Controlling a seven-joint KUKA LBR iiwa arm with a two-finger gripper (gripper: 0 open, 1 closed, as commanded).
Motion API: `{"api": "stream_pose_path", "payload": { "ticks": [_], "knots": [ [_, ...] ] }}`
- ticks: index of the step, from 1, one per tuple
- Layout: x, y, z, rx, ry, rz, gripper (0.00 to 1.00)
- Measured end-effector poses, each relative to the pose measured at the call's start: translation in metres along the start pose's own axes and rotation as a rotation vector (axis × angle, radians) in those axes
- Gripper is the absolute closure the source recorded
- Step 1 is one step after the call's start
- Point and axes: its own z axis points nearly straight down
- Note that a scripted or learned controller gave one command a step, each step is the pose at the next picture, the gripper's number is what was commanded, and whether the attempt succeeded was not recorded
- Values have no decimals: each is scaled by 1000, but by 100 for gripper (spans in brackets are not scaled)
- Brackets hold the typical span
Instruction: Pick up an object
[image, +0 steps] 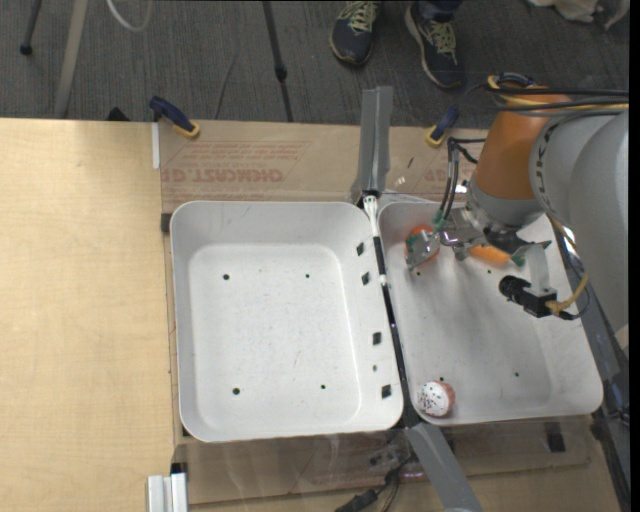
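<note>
Light wooden bench (70, 300) carries two shallow white plastic bins side by side. Left bin (270, 315) has bare floor. In right bin (490, 350), the two-finger gripper (455, 240) sits low at the far end, beside a small orange-and-green object (420, 245); its long axis cannot be made out. Finger opening cannot be told. Small white speckled ball with orange patch (435, 398) lies in near left corner.

Faint red lettering is printed on the brown cardboard sheet (262, 160) lying at twelve o'clock of the left bin (180, 300). It is seen upside down and cannot be read with certainty.
</note>
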Motion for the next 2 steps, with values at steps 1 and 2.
{"api": "stream_pose_path", "payload": {
  "ticks": [1, 2],
  "knots": [
    [-83, 0, 0, 0, 0, -16, 0],
    [-56, -64, -23, -2, 0, -43, 0]
  ]
}}
